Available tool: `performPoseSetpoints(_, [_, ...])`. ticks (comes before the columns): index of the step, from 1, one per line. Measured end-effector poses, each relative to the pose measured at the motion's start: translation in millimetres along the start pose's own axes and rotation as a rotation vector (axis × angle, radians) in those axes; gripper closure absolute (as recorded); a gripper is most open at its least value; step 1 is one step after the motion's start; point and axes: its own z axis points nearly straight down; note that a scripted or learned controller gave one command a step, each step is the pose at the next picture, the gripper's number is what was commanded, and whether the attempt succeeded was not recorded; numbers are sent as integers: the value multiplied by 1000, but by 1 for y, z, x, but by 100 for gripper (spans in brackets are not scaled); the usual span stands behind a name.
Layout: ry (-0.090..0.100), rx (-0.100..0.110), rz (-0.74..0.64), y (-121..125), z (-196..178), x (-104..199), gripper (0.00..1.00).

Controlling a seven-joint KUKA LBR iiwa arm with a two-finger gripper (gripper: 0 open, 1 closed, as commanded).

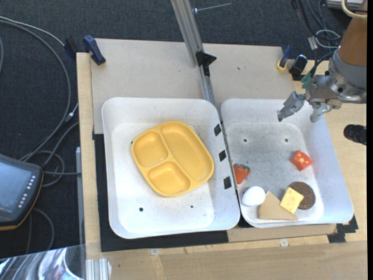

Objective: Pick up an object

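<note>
Gripper [302, 108] is spread open with nothing in it, hanging over the far edge of the right bin [326, 156]. All the small stuff sits in that bin: red block [301, 160] mid-right, strawberry [241, 172] at the left wall with its leafy end up, white egg [253, 196], tan wedge [273, 207] pointing away from the camera, yellow cheese [291, 200] on a brown cookie [305, 192]. The yellow tray [171, 157] lies diagonally in the left bin [116, 156].

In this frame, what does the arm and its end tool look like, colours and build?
The arm enters at the right edge: an orange-brown band sits above a grey, rounded wrist section. Below it the gripper is grey metal with two slim fingers, lighter grey at the tips. Dark cables loop beside the wrist, near a small blue and yellow fitting.
</note>
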Motion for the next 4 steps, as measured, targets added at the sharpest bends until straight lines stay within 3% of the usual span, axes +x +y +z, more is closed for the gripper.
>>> performPoseSetpoints(1, [0,0,0,0,0,0,0])
performPoseSetpoints(4, [1,6,1,-5,178,12,0])
